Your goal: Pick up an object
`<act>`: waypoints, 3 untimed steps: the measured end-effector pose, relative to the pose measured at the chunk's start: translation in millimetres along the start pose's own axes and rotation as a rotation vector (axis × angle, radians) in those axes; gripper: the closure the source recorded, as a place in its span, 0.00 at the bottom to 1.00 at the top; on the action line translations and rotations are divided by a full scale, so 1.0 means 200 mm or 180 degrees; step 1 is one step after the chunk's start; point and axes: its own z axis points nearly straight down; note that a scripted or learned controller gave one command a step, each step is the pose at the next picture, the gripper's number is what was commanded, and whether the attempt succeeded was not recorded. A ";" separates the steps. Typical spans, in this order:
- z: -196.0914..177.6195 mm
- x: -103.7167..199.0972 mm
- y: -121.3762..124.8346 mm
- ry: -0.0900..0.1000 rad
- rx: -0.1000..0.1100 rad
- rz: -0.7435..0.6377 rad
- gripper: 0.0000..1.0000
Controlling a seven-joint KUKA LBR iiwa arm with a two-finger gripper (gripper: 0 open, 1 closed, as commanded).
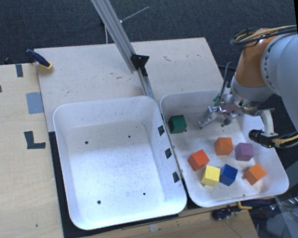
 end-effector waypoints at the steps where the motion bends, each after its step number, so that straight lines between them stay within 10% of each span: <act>1: -0.06 0.00 0.01 -0.0003 -0.0011 -0.0006 1.00; 3: -0.59 0.06 0.09 -0.0003 -0.0034 0.0000 1.00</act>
